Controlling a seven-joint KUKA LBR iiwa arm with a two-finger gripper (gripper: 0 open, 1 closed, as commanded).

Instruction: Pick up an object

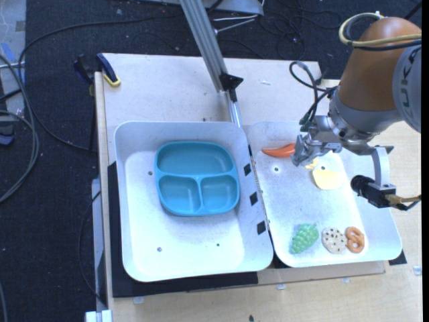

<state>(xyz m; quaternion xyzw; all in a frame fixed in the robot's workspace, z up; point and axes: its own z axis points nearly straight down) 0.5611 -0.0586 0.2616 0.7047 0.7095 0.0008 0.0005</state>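
Note:
My gripper [303, 154] hangs low over the back of the right bin [285, 200], just right of an orange carrot [277, 151] and touching or almost touching its tip. A pale yellow piece [327, 178] lies just right of and in front of the gripper. Along the bin's front edge sit a green bunch of grapes [304, 237], a speckled cookie [332, 240] and a brown pretzel [354, 239].
The left bin [181, 250] holds a blue divided plate [198, 178]. A slanted metal pole [208, 39] comes down to the back edge between the bins. A black clamp [372, 188] sticks out of the arm over the right bin's right side.

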